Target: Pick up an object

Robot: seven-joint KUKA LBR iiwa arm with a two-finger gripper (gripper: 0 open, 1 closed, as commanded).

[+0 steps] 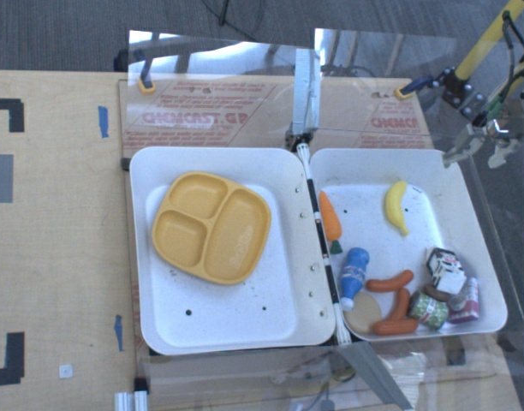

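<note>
A pale wooden bench (56, 229) with blue tape marks carries two white bins side by side, with clear plastic panels standing behind them and dark floor beyond. The left bin (159, 315) holds just a yellow plate (212, 227) with three compartments, lying a little askew. The right bin (365, 174) has all the small stuff: a banana (398, 206) near the back, a carrot (330, 218) along the inner wall, a blue bottle (354, 274) just below it, and sausages (393, 296) bunched with a tan disc (363, 313), a green can (430, 311) and a dark carton (447, 271) in the near right corner.

Nothing looks picked yet, by my reckoning; every item lies in a bin. Up in the far right corner, outside the bins, a bit of the rig (476, 110) shows with a yellow strut and cables, but I cannot tell from here what state the gripper is in.

So the whole job seems left: come over a bin, drop down, close, lift. The banana lies well apart from the rest and looks the easy choice. The crowded corner would be awkward, things touching each other and the wall.
</note>
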